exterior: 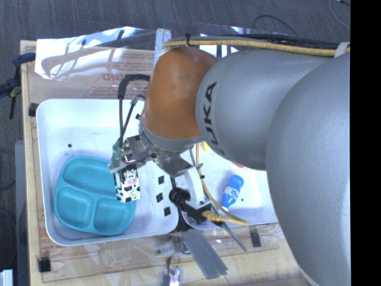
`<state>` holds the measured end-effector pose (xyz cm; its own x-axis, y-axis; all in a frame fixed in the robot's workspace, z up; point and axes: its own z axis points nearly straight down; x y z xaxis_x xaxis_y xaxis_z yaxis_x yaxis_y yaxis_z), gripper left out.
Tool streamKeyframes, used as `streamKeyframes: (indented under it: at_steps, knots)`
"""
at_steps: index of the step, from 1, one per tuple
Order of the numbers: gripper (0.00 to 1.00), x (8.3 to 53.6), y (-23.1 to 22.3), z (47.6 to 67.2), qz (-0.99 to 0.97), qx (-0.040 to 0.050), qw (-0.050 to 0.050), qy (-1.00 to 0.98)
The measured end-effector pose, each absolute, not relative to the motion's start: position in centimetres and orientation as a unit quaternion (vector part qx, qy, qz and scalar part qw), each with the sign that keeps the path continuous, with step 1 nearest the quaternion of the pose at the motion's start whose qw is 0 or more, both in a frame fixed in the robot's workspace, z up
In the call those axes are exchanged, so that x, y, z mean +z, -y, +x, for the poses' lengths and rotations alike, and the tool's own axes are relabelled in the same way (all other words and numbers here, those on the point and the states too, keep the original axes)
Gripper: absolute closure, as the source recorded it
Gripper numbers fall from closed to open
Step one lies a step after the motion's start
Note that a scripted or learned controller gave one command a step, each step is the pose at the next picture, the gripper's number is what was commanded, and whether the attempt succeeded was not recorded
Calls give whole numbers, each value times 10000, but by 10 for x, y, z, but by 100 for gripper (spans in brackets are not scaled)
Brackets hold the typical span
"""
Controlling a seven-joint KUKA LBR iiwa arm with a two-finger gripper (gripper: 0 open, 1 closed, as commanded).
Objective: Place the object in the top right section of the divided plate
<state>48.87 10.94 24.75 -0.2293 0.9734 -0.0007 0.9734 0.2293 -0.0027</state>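
Observation:
A blue divided plate lies in the front left part of the left bin. A small black-and-white spotted object hangs at the plate's right edge, over its upper right section. My gripper points down directly above it and is shut on its top. The orange wrist band and the grey arm cover the bin's right side and whatever lies beneath them.
A blue and white bottle-like item lies in the right bin beside the arm. A white divider with black marks stands between the bins. Crumpled clear plastic lies behind the left bin. Cables loop below the wrist.

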Motion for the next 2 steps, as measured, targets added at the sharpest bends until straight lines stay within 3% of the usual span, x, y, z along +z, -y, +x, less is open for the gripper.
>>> streamKeyframes:
  at_steps: [1,2]
  knots:
    - [100,297,-142,488,-5908,14,9,8068]
    - [100,308,-136,478,-5988,8,1,8009]
